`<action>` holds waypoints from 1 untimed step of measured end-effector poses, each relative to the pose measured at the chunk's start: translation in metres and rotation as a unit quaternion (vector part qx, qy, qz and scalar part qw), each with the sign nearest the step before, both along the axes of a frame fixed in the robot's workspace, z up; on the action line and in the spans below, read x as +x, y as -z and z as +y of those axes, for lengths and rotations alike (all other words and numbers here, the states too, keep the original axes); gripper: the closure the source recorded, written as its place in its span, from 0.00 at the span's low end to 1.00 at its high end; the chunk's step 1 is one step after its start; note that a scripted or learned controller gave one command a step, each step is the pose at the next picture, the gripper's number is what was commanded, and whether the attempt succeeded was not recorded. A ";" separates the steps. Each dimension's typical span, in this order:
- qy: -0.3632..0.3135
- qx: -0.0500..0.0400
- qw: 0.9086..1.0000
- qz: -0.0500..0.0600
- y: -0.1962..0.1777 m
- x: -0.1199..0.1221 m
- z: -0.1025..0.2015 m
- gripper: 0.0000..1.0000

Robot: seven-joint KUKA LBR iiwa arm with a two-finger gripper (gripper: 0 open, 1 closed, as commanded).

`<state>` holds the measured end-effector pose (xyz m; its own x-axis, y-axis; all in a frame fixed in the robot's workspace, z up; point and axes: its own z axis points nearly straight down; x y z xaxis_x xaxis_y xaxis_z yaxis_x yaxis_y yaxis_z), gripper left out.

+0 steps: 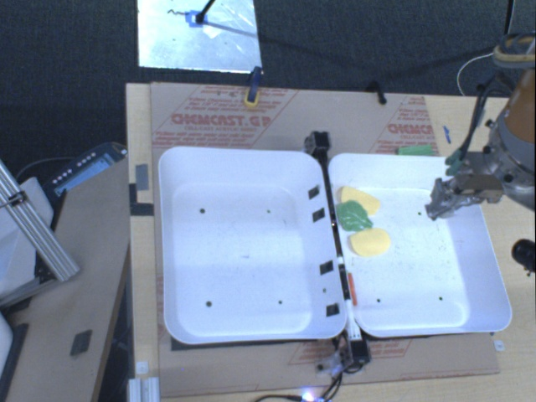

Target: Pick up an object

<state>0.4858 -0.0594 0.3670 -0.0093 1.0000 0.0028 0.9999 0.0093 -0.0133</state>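
Three flat pieces lie in the right bin [469,308] near its left wall: a yellow piece [360,199] at the top, a green piece [353,217] in the middle partly over it, and another yellow piece [369,242] below. My gripper [439,207] hangs over the right bin's upper right area, well to the right of the pieces, with nothing seen between its tips. The grey arm reaches in from the right edge.
The left bin [243,249] stands beside the right one, joined by a black clip strip [331,241]. A green scrap [416,150] lies on the cardboard behind the right bin. A yellow clamp [251,99] sits at the back.
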 end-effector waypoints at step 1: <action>0.006 -0.004 1.000 -0.012 -0.062 0.045 -0.072 1.00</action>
<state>0.5307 -0.1313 0.4293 0.0033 1.0000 -0.0053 0.9999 -0.0032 0.0115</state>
